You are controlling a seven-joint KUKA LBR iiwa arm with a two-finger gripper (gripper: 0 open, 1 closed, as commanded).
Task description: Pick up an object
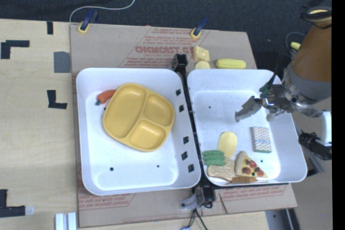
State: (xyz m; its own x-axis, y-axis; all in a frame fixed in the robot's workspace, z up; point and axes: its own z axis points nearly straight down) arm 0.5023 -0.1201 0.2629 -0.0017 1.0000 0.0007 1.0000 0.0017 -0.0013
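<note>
- Your two-finger gripper (pixel 253 107) hung over the right white bin (pixel 215 81), upper-middle area, fingers spread apart with nothing between them.
- Candidate picks sat clustered in that bin's near corner: pale yellow oval piece (pixel 227 142), small checkered rectangular packet (pixel 261 139), green ridged toy vegetable (pixel 213 157), toy pizza slice (pixel 249 165) and a tan bread-like piece (pixel 221 172).
- Key relation: the yellow oval lay nearest, down-frame and slightly left of the fingertips, apart from them. Its long axis ran roughly up-down in frame.
- The packet lay just right of the oval, not touching it; I judged either one reachable with a short move.
- Open room: bare bin floor lay around the gripper and above the oval. The pizza, bread and green piece were crowded together against the near wall, so less clearance there.
- Left white bin (pixel 89 132) held a yellow compartment tray (pixel 139 116) with an orange carrot-like toy (pixel 105 96) at its upper-left edge, well apart from the gripper.
</note>
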